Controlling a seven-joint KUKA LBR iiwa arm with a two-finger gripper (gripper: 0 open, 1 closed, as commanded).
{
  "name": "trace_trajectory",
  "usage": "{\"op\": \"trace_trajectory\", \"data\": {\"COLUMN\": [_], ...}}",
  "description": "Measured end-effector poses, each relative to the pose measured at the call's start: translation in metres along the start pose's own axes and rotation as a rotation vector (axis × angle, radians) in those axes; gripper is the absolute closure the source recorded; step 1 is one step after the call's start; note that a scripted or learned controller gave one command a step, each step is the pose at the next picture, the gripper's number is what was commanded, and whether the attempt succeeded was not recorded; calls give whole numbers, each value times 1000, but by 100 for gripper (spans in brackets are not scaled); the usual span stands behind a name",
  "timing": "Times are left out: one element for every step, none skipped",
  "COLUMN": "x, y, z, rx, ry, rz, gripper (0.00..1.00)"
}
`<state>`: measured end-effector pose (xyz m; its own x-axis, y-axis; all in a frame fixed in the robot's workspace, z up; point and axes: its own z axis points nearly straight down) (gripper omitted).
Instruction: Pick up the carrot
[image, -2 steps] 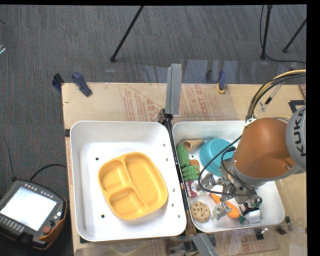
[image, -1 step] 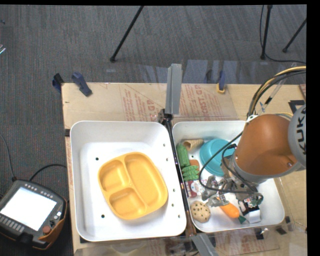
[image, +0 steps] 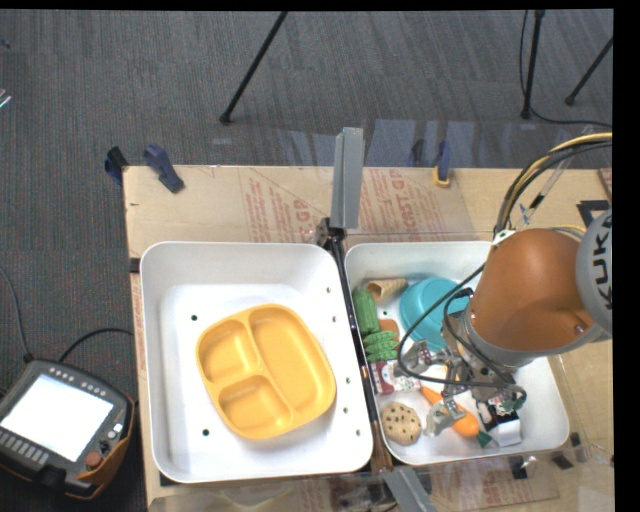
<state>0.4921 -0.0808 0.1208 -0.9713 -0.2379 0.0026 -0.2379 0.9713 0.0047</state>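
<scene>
Reaching down over the carrot in the right bin.

My pincer (image: 455, 405) hangs low in the right bin (image: 555, 425), under my orange wrist band; whether it is spread or pressed together I cannot tell, with cables and brackets crowding it. The carrot (image: 462, 423) lies right at it, an orange stub showing at six o'clock and another bit at ten o'clock. A cookie (image: 402, 423) sits at nine o'clock, green pieces (image: 375, 330) at eleven, a blue bowl (image: 425, 305) at twelve. Farther out at nine, the left bin (image: 165, 330) holds a yellow tray (image: 265, 370). I judge this the grasp step; next I must pinch, then lift straight up.
</scene>
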Motion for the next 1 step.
{"op": "trace_trajectory", "data": {"x": [-1], "y": [-4], "z": [30], "rx": [4], "ry": [-11], "rz": [39], "gripper": [0]}}
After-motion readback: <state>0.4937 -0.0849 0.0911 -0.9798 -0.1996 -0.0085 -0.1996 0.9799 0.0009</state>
